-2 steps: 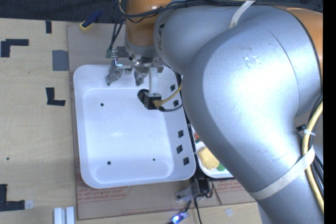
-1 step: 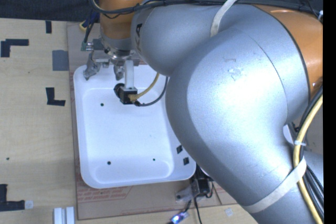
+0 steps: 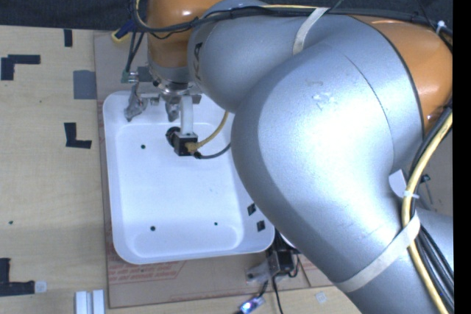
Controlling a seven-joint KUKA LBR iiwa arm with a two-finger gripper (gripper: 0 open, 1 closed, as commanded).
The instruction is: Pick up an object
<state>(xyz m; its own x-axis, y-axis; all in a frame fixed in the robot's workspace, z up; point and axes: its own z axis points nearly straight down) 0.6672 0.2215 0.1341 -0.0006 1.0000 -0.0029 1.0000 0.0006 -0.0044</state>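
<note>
Looming in from the right, grey arm point(image 3: 331, 158) with orange wrist above white bin point(image 3: 176, 232). Over the bin's far end, gripper point(image 3: 158, 114), fingers point(image 3: 135, 108) spread apart, nothing between. Beside one fingertip, small black piece point(image 3: 179, 140) trailing a yellow cable point(image 3: 213, 136); loose object or gripper part, impossible to tell.

Even bright light, soft glare on the white bin point(image 3: 176, 232).

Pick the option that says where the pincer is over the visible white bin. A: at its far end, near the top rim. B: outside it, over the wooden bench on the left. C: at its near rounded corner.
A: the pincer hangs over the far end of the white bin, just inside its top rim.
</note>
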